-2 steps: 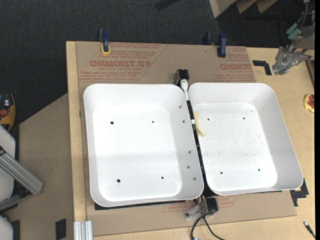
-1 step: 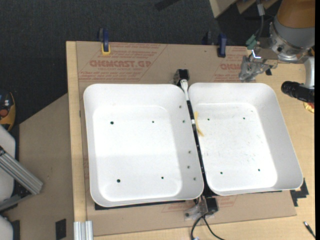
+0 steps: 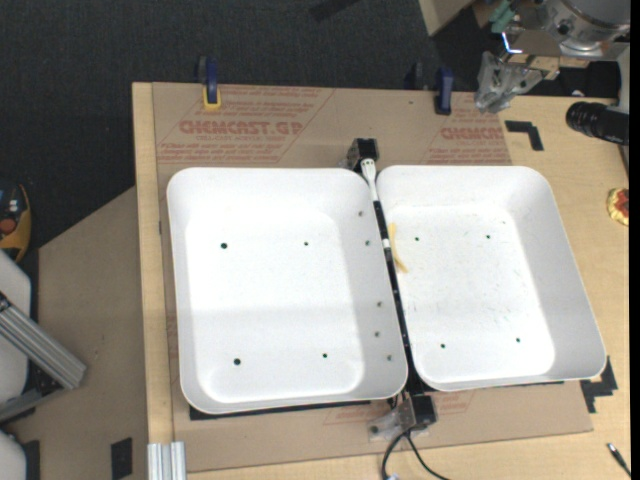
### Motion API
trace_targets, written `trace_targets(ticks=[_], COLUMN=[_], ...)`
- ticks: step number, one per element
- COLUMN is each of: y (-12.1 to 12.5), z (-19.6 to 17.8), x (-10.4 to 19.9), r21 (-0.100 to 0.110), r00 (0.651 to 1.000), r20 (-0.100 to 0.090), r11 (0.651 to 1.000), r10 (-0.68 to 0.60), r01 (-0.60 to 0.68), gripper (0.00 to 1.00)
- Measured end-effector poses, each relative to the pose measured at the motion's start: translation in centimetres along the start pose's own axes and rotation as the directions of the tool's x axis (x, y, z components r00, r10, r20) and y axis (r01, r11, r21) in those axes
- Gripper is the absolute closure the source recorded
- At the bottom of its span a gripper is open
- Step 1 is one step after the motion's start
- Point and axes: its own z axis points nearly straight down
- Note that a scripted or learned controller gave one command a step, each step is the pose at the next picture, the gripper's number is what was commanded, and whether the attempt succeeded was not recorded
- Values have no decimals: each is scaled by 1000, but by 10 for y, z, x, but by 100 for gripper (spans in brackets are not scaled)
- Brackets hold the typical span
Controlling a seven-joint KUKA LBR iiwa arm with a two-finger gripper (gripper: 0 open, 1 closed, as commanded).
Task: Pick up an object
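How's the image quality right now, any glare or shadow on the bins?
Camera view: the left bin has a bright band across its floor, darker above; the right bin is evenly lit; the end effector at top right looks soft, its detail unclear.

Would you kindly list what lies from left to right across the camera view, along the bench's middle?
Left shallow white plastic bin → small yellowish scrap at the right bin's left wall → right shallow white plastic bin.

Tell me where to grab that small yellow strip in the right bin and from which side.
Grip the yellow strip across its narrow middle, coming straight down from above. It lies flat and lengthwise beside the right bin's left wall, so fingers probably need to close left to right, with little room on the wall side.
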Motion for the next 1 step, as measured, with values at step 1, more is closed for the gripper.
trace_targets(ticks=[1], y=[13], z=[73], x=[57], r21=[17], r00=[1000], r20=[-3], r11=[1000], r10=[-1], r01=[1], gripper=[100])
